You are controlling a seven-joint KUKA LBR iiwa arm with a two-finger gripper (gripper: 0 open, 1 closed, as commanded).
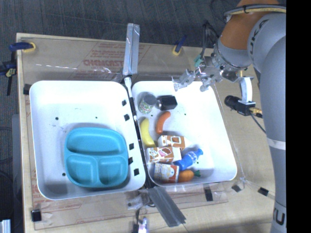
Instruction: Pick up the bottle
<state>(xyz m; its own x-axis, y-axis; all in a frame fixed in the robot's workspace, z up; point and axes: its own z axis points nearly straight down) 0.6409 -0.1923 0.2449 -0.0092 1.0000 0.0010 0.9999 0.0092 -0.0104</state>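
We look down on a pale wooden bench [58, 47] covered with a clear plastic sheet that catches the light, with faint red print showing through it near the far edge. Around the bench we see a dark grey carpeted floor [73, 6], and small blue clamps grip the bench at its far left corner [22, 46] and along its far edge [180, 45]. A grey metal bar [130, 50] stands up at the middle of the far side, and another grey bar [165, 208] lies slanted at the near edge.
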